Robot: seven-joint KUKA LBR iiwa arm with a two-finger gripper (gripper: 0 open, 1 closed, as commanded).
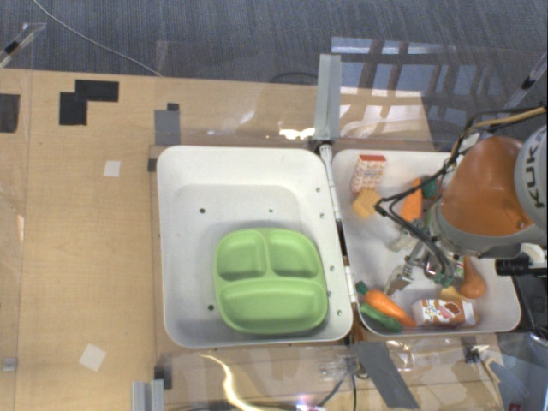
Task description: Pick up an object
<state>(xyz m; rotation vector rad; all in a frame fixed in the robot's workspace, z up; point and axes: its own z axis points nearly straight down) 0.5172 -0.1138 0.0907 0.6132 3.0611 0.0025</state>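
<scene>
My gripper (409, 268) hangs low over the middle of the right bin (505, 319), under the orange band of the arm (484, 187). Just below it lies a toy carrot (383, 303) with a green end, and beside that a small bottle (445, 312) on its side. An orange piece (472, 282) lies to the gripper's right. Toward the bin's far side sit a pink-and-white packet (369, 172), a yellow block (366, 202) and another orange piece (413, 205). Nothing shows as held.
The left bin (184, 195) holds a green divided plate (271, 279) in its near half. A metal post (327, 101) stands behind the gap between the bins. Cables run from the arm over the right bin.
</scene>
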